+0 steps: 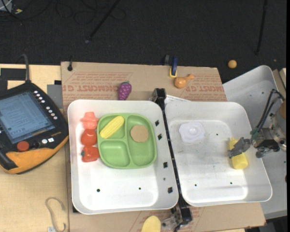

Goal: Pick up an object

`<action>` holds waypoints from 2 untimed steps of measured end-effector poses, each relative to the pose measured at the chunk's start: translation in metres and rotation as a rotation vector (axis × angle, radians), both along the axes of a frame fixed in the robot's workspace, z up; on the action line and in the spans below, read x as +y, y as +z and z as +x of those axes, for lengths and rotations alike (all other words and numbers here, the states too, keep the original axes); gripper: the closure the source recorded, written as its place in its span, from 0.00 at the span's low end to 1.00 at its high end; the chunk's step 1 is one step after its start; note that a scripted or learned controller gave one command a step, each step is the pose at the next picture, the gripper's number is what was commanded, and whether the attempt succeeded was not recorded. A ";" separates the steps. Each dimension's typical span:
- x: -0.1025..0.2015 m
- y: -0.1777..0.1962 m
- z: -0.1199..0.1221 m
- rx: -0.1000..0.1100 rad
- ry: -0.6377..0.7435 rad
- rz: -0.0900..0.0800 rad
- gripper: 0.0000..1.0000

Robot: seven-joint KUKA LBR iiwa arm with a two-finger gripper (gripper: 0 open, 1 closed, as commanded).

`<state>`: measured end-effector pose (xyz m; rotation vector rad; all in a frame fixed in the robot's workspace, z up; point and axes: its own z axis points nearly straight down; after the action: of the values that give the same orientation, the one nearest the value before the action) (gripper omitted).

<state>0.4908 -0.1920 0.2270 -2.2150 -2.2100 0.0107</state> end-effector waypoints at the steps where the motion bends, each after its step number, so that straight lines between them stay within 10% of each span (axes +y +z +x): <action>1: 0.000 0.006 0.002 -0.011 0.002 -0.003 0.00; 2: 0.004 -0.057 -0.002 -0.006 0.004 -0.001 0.00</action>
<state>0.4887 -0.1884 0.1698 -2.2144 -2.2173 0.0048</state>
